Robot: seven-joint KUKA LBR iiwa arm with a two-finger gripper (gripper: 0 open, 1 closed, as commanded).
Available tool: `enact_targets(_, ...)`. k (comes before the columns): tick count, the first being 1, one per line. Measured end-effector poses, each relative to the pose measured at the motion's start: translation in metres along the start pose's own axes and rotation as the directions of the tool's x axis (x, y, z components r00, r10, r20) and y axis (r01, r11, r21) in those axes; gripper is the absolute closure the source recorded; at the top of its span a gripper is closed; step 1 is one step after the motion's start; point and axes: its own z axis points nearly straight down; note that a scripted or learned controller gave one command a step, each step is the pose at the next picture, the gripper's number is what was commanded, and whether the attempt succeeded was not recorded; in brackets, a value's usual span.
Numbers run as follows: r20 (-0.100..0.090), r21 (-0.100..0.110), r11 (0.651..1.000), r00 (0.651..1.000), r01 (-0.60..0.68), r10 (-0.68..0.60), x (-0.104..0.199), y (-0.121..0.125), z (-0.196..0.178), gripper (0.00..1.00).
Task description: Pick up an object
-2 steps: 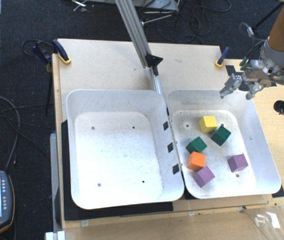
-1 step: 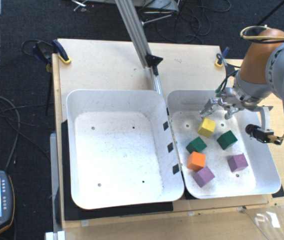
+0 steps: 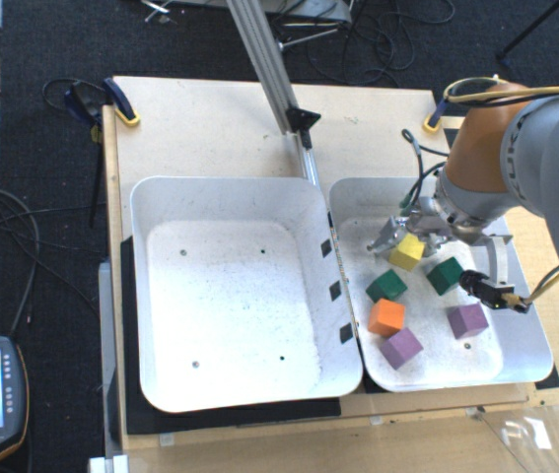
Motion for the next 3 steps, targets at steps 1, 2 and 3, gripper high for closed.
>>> enact_targets(1, 0.002, -0.006, 1.0, 1.0, -0.005, 0.005, -0.002, 0.002, -0.011, 1.0)
enact_targets(2, -0.001, -0.009, 1.0, 1.0, 0.004, -0.004, 0.07, -0.048, -0.106, 1.0)
enact_targets(3, -0.002, 0.001, 1.0, 1.0, 0.005, -0.005, 0.147, -0.087, -0.103, 1.0)
